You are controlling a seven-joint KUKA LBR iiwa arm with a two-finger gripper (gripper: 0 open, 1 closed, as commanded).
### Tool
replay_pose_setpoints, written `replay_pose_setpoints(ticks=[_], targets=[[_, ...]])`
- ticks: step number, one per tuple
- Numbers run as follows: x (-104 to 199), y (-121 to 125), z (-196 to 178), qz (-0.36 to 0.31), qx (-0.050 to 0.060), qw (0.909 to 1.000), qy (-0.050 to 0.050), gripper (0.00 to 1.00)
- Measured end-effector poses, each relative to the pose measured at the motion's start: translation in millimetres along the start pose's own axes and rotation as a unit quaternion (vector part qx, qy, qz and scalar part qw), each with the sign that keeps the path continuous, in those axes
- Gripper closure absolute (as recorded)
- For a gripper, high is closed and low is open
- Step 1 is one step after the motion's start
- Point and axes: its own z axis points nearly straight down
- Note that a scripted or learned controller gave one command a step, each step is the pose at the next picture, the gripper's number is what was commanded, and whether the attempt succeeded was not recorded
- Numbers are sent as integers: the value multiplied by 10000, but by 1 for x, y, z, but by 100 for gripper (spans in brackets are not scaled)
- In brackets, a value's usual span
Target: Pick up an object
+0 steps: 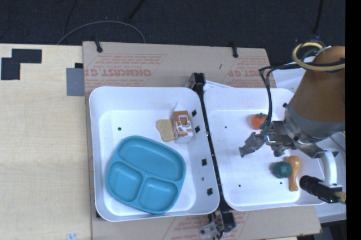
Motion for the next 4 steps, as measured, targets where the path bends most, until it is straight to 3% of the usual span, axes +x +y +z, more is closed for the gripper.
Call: replay_pose_setpoints(ticks=[1,4], targets=[[0,2,-7,-10,-57,10000,-2,0],[-2,-4,135,-10,-38,10000,4,0]])
